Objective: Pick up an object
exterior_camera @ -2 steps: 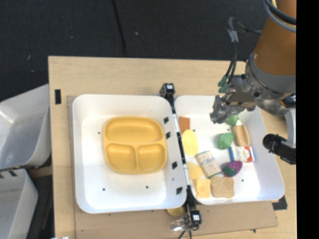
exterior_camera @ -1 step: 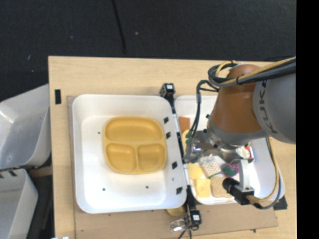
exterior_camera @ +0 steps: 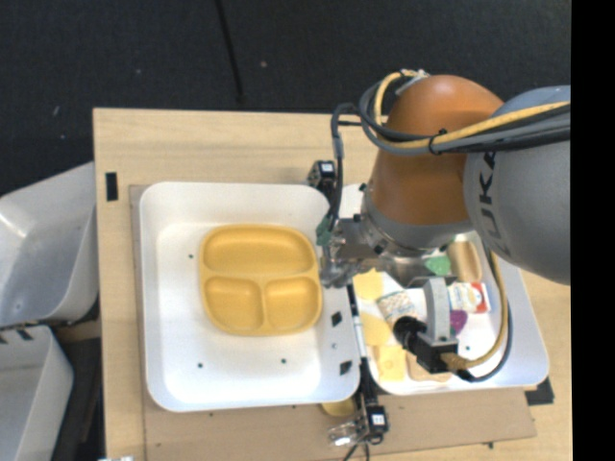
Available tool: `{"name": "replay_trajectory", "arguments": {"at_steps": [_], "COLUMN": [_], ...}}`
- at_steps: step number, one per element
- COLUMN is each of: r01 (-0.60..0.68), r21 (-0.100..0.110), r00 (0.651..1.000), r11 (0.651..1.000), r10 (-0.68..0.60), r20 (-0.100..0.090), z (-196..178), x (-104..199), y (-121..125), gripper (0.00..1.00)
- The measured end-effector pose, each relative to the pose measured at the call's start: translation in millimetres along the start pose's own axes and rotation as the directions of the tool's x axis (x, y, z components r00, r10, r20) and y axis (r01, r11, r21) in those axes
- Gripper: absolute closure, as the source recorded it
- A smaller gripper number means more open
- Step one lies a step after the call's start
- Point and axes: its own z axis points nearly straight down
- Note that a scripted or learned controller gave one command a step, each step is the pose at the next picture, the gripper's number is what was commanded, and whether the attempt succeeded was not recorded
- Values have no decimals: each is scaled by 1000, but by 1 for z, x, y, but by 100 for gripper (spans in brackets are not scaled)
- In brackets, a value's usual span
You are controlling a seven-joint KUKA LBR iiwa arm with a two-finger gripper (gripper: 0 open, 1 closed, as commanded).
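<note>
A yellow divided plate [exterior_camera: 259, 279] lies in the left white bin [exterior_camera: 173, 353]. My gripper [exterior_camera: 334, 254] is low over the ridge between the two bins, at the plate's right rim; whether it touches the plate I cannot tell. The right bin [exterior_camera: 524, 353] holds several small things, largely hidden under the arm: a pale yellow piece [exterior_camera: 389, 355], a white packet [exterior_camera: 395, 305], a white packet with red and purple print [exterior_camera: 469, 299], a green scrap [exterior_camera: 438, 262] and a tan cylinder [exterior_camera: 466, 254].
The arm's orange band [exterior_camera: 432, 152] and grey body [exterior_camera: 528, 190] hang over most of the right bin. Bare white floor surrounds the plate in the left bin. A small yellowish item [exterior_camera: 336, 408] sits on the bench at the bins' front edge.
</note>
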Motion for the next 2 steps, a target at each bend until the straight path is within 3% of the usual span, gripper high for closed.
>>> {"name": "replay_trajectory", "arguments": {"at_steps": [1,2], "r01": [-9,-16], "r21": [5,-2], "r00": [1000,1000], "r11": [1000,1000], "r10": [9,16], "r20": [4,5], "z": [-94,-156], "x": [27,-43], "y": [1,0], "gripper": [100,100]}}
